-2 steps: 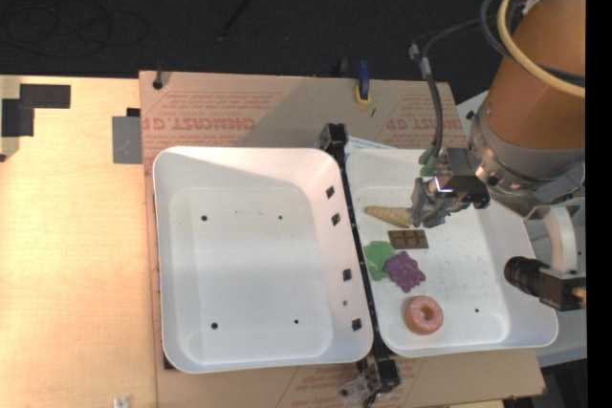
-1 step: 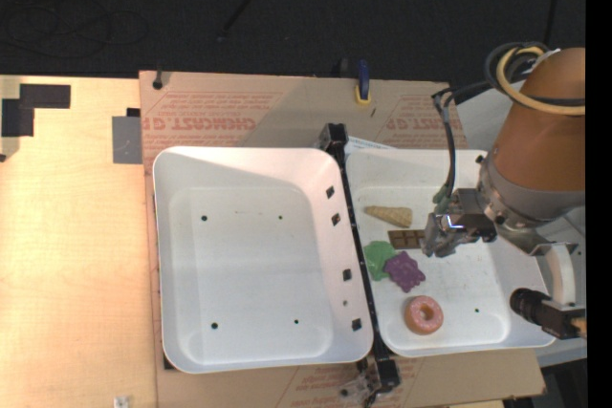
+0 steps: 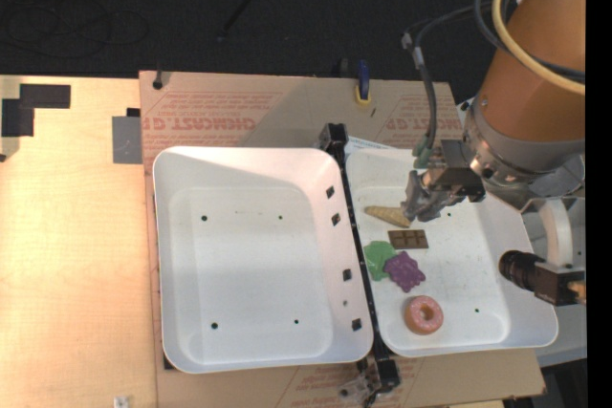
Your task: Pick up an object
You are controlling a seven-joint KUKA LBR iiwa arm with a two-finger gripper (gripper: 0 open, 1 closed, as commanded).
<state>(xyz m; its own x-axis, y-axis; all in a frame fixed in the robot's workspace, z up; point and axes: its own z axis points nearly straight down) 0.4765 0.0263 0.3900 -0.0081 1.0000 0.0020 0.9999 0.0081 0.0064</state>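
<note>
In the right bin (image 3: 497,320) lie a tan cone-shaped piece (image 3: 386,215), a brown chocolate-bar block (image 3: 408,239), a green leafy piece (image 3: 378,257), a purple grape cluster (image 3: 405,271) and a pink frosted donut (image 3: 423,314). My gripper (image 3: 418,208) hangs over the upper middle of that bin, just right of the tan cone and above the chocolate block. Its dark fingers point down and left. I see nothing held between them.
The left bin (image 3: 182,205) sits beside the right one, with a black clip strip (image 3: 344,234) along the shared edge. Both bins rest on a cardboard sheet (image 3: 239,110) over the wooden bench (image 3: 67,253). The arm's orange body (image 3: 540,43) fills the upper right.
</note>
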